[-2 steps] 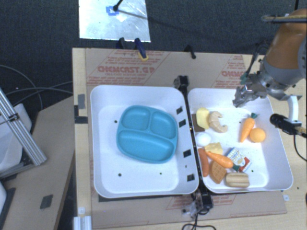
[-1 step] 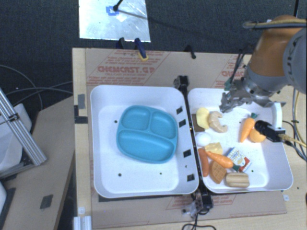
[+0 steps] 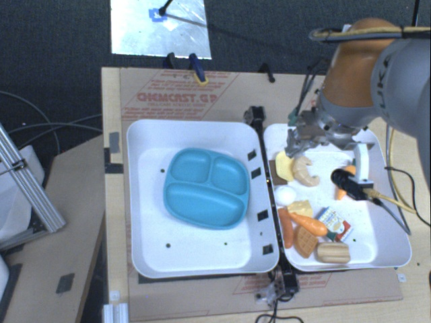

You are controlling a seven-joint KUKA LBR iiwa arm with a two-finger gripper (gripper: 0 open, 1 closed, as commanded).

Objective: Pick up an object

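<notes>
My gripper (image 3: 295, 145) hangs low over the back left corner of the right bin (image 3: 390, 247). Just below it lie a yellow cheese wedge (image 3: 283, 168) and a tan croissant (image 3: 307, 171); I cannot tell whether it touches either. Toward the front of this bin lie a white egg (image 3: 287, 195), a yellow block (image 3: 301, 208), an orange sausage (image 3: 286, 226), a carrot (image 3: 310, 224), a brown waffle (image 3: 304, 243), a bread roll (image 3: 333, 252) and a small blue and red packet (image 3: 333, 219).
The left bin (image 3: 145, 180) holds a blue divided plate (image 3: 207, 186) in its middle. A black-clipped rim (image 3: 264, 180) separates the two bins. The arm's grey and orange body (image 3: 363, 73) looms over the right bin's back edge.
</notes>
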